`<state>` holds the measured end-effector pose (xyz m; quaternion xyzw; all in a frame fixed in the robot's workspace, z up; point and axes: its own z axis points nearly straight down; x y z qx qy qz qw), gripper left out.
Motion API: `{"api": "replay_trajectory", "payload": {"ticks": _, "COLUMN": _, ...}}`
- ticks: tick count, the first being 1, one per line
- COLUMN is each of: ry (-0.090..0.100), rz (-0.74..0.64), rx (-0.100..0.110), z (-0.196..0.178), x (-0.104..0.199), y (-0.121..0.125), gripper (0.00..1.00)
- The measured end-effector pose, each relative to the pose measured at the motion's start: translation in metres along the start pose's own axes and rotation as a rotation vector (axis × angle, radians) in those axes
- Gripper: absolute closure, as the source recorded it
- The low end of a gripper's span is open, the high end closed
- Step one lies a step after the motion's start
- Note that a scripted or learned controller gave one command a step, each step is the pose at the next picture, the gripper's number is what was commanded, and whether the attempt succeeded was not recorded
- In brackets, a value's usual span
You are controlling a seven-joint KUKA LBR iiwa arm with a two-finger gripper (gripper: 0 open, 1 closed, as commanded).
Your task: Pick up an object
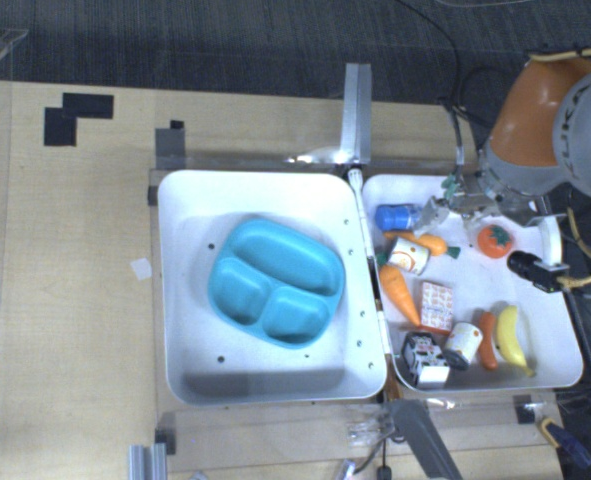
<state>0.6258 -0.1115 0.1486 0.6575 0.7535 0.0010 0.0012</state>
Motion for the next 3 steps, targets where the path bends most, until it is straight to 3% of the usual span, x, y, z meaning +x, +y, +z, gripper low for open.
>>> {"api": "replay_trajectory", "payload": {"ticks": 1, "ry": -0.003, "rz": -0.038, "rx": -0.009, "z": 0.059, "x": -0.012, "y": -0.023, "gripper": 0.00}}
{"api": "replay_trajectory", "payload": {"ticks": 2, "ry": -0.001, "rz": -0.041, "rx": -0.014, "z": 0.048, "x": -0.010, "y": -0.020, "gripper": 1.00}}
{"api": "replay_trajectory", "payload": {"ticks": 3, "ry": -0.001, "rz": -0.073, "rx": -0.005, "z": -0.076, "x": 0.043, "y": 0.003, "gripper": 1.00}}
